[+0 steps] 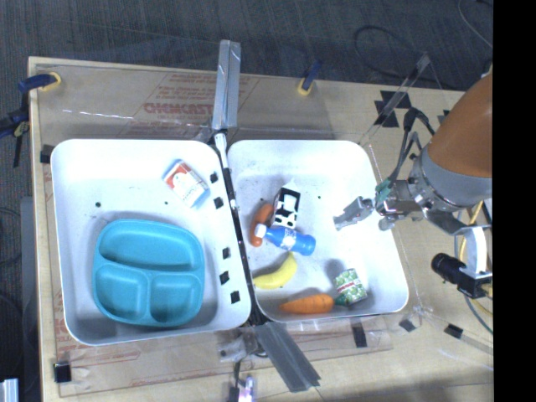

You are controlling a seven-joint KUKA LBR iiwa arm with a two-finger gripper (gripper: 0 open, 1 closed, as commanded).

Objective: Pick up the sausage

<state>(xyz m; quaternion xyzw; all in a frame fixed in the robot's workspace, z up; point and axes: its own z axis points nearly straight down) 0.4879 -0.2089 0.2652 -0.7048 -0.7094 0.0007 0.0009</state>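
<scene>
Over the right side of the right bin [381, 224] I have the gripper [352, 214], reaching in from the right edge and pointing left; from this slant I cannot tell how the claw is set, and nothing shows in its grasp. Behind it the grey wrist and the orange band of the arm [469, 141] fill the upper right.

Well to the left of the claw, near the divider between the bins, lies the sausage [261, 223]: a short, reddish-orange link, lying nearly upright in my view, its lower end beside the cap of a blue and white bottle [289, 239]. Just right of its upper part stands a small black and white carton [286, 207]. Below the bottle is a yellow banana [278, 273], below that an orange carrot [306, 304] along the bin's front wall, and to the carrot's right a green and white can [350, 286].

The left bin [75, 174] holds a blue divided tray [151, 273] and, above it, a small red and white packet [185, 182]. A metal bar [226, 86] runs up from the seam between the bins.

Both bins sit on a pale wooden bench [335, 107] with printed lettering and blue clamps [40, 81] at its edges; beyond it I see dark carpet [126, 15] and loose black cables [394, 44]
</scene>
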